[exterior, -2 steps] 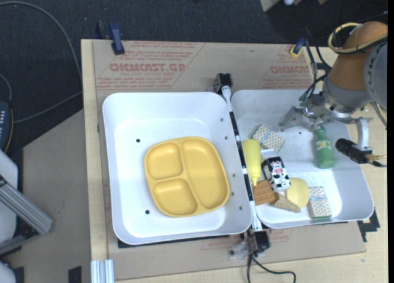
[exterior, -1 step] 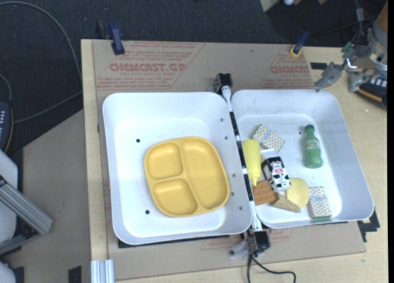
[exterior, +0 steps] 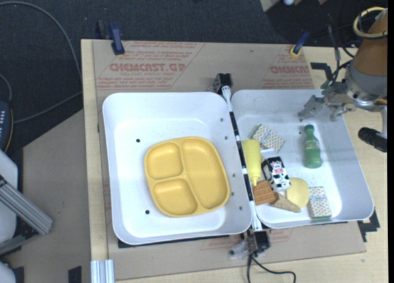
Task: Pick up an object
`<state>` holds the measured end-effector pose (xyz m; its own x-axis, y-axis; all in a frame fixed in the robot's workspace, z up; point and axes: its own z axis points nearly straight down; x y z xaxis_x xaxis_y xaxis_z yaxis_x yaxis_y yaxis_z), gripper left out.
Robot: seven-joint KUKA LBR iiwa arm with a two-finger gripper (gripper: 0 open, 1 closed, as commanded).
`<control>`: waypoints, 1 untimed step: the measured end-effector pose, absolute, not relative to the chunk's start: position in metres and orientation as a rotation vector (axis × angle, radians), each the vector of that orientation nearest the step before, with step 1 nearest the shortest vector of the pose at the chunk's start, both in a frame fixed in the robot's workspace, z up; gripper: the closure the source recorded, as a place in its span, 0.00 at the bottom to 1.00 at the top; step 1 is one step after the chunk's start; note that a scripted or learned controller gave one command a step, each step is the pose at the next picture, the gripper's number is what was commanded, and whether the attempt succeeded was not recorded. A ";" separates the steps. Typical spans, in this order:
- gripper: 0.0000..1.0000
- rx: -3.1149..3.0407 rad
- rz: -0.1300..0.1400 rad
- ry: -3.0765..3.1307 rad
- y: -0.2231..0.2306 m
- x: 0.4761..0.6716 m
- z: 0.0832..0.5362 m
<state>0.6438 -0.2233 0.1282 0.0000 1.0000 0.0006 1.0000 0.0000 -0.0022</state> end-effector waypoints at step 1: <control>0.00 -2.221 0.000 -2.221 -0.187 0.604 0.084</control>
<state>0.6035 -0.1866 0.0842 -0.0002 1.0000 0.0002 1.0000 0.0002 -0.0007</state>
